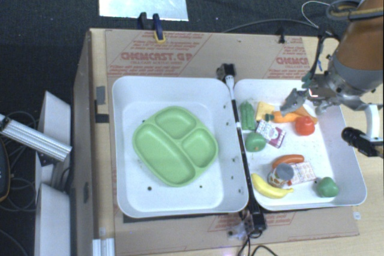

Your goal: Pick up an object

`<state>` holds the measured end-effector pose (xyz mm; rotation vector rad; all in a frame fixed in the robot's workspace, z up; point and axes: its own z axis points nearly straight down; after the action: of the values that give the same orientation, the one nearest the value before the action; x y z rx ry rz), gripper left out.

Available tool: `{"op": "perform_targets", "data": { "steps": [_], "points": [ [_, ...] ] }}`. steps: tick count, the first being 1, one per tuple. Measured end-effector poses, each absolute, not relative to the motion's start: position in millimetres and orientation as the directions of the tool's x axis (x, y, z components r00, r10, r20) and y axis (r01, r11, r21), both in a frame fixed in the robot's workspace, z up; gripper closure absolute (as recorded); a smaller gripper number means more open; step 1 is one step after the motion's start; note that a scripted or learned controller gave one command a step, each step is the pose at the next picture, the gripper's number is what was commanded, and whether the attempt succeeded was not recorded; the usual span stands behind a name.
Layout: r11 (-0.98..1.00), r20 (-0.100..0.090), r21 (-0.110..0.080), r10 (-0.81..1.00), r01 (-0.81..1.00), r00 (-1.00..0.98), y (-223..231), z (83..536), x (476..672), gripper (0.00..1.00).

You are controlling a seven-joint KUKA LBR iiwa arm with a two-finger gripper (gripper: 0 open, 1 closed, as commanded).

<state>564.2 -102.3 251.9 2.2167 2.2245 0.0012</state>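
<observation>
My gripper (307,105) hangs over the back of the right bin (345,153), open, its two grey fingers spread apart. Just below it lie an orange carrot (289,117) and a red tomato (305,126); I cannot tell whether the fingertips touch them, and nothing is held between the fingers. To the left are a yellow cheese wedge (264,109), a green cucumber (246,114), a purple and white packet (272,133) and a green lime (255,142). Nearer the front lie a red sausage (288,160), a small can (281,175), a banana (269,187) and a green pepper (327,187).
The left bin (129,105) holds a green divided plate (175,145). A white label packet (305,172) lies beside the can. A black divider rail (237,129) runs between the bins. The arm's body (360,51) looms over the right bin's back right corner.
</observation>
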Motion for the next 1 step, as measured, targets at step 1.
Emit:
{"op": "perform_targets", "data": {
  "steps": [1],
  "points": [
    [0.001,-0.003,0.010,1.000,1.000,-0.001,-138.5,88.4,575.8,0.00]
  ]
}}
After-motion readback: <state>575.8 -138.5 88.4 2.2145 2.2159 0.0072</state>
